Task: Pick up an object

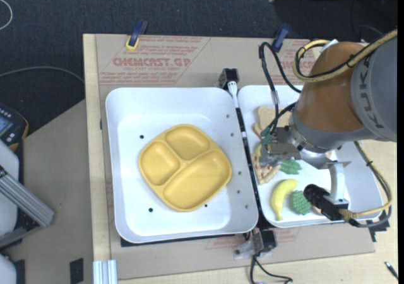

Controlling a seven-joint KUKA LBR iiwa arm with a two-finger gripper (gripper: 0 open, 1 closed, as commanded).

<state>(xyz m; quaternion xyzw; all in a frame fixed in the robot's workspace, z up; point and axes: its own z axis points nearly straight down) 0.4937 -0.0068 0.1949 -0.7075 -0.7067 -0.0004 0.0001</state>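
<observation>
The arm point(344, 96) reaches in from the right and hangs over the right bin point(369, 204), its orange band and grey wrist covering much of that bin's middle. The gripper point(273, 149) sits low at the bin's left side, close to the divider between the two bins. Whether it is open or closed cannot be told, since the wrist and cabling crowd over it.

Several small objects lie in the right bin around the gripper. A yellow toy banana point(282, 195) lies near the bin's front edge, just in front of and slightly right of the gripper, apart from it. Its long axis runs roughly from front to back of the bin with a slight lean, one tip pointing toward the gripper and the other toward the bin's front wall. Just beside the banana on its right is a green leafy toy point(300, 203), touching or nearly touching it. Another green piece point(290, 166) lies directly beside the gripper. A tan, flat object point(265, 118) lies behind the gripper, toward the back of the bin, partly hidden by cables. A striped, reddish-and-pale item point(263, 166) lies under or right against the gripper; what it is cannot be told.

The left bin point(126, 118) holds a yellow sectioned plate point(185, 166), lying flat near its centre, well apart from the gripper.
</observation>
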